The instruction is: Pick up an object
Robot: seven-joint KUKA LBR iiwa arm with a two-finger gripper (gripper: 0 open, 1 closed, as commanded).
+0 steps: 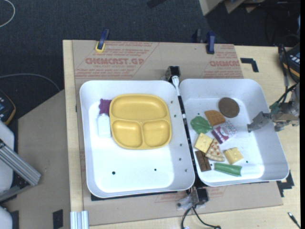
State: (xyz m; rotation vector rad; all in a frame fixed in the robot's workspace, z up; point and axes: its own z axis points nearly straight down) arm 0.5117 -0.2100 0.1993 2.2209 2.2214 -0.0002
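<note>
Green stick lowest in right bin, left and below pincer. Pincer state impossible to tell. Approach step, seemingly; descent toward food pieces needed next.

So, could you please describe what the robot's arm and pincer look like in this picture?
The pincer is a small grey metal piece ending in dull, tapered fingers. Behind it sits a paler grey block with thin dark cables looping up from it. The picture is too coarse to show any markings or lettering, and the wrist behind is cut off at the frame's edge.
</note>
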